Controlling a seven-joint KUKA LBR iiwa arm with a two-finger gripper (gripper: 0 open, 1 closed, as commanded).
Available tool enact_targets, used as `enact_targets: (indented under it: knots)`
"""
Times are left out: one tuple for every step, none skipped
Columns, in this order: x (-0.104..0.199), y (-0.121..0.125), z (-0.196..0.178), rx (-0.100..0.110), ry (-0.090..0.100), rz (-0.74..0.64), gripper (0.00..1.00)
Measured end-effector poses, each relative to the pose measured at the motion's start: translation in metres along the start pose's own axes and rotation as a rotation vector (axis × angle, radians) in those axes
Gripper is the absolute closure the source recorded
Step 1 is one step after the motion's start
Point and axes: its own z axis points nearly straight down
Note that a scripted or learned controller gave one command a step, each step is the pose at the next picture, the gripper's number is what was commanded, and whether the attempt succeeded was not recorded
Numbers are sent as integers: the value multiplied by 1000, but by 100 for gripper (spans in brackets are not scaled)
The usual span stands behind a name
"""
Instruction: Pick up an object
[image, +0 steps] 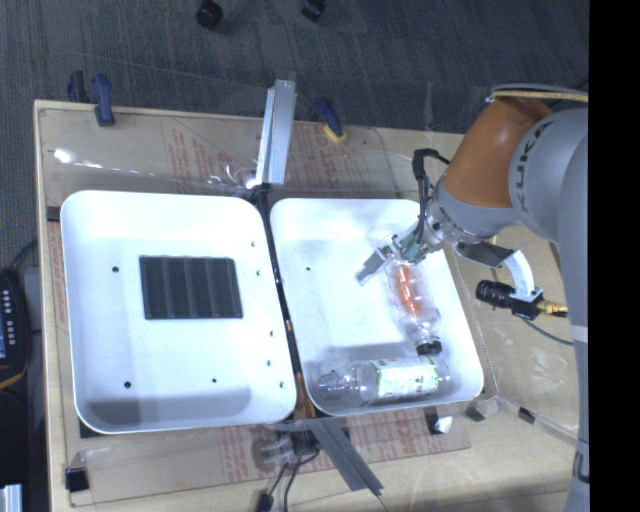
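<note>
The arm (520, 160) reaches in from the right edge of the bench (520, 370), its orange band sitting over the far right corner of the right bin (330, 300). From the band the wrist bends down and leftward into that bin, so the gripper (385, 258) hangs over the bin's upper right part, well inside the far rim. Its grey fingers (372, 266) point toward the bin's centre, but whether they are spread or closed cannot be told at this slant.

A clear plastic bottle with orange contents (410, 295) lies on the bin floor just below the gripper, its upper end touching or nearly under the fingertips and its dark cap toward the near right corner. Nothing is seen between the fingers, so no hold on it can be claimed.

A second clear bottle with a pale green label (385, 380) lies on its side along the near wall of the same bin, well apart from the gripper.

The left bin (100, 350) holds a dark ribbed rectangular pad (190, 287) near its middle.
</note>
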Motion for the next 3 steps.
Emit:
enact_targets:
  knots:
    - [-3,6,-1,-1,0,1,0]
    - [-3,6,-1,-1,0,1,0]
    - [12,-21,-18,3,3,4,0]
